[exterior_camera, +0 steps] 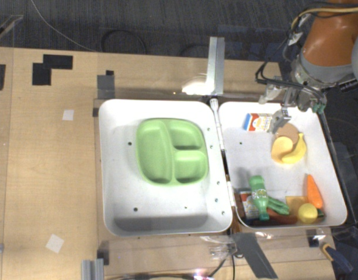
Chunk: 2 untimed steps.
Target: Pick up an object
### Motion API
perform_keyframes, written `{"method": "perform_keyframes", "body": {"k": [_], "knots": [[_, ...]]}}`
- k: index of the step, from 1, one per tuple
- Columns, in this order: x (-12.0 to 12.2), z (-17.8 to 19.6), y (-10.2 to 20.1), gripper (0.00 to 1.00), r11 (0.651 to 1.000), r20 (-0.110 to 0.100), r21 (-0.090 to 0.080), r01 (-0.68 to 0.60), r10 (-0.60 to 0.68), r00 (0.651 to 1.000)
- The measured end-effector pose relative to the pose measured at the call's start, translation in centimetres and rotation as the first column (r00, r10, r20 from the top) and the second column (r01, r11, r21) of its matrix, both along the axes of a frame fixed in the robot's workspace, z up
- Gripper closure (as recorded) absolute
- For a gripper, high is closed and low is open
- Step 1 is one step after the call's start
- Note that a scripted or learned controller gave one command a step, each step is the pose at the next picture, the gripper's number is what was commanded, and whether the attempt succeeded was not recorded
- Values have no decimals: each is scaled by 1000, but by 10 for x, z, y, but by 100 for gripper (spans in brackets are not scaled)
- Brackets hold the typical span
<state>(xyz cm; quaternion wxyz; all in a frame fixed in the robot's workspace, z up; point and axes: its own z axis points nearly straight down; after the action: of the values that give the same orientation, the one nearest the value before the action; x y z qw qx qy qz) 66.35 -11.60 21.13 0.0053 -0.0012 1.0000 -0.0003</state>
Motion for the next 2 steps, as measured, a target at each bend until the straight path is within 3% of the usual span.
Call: {"method": "perform_keyframes", "body": {"k": [1, 2], "knots": [[-10, -112, -38, 0, 995, 20, 1, 101, -101, 995], [-42, -112, 2, 0, 993, 22, -1, 114, -114, 993]]}}
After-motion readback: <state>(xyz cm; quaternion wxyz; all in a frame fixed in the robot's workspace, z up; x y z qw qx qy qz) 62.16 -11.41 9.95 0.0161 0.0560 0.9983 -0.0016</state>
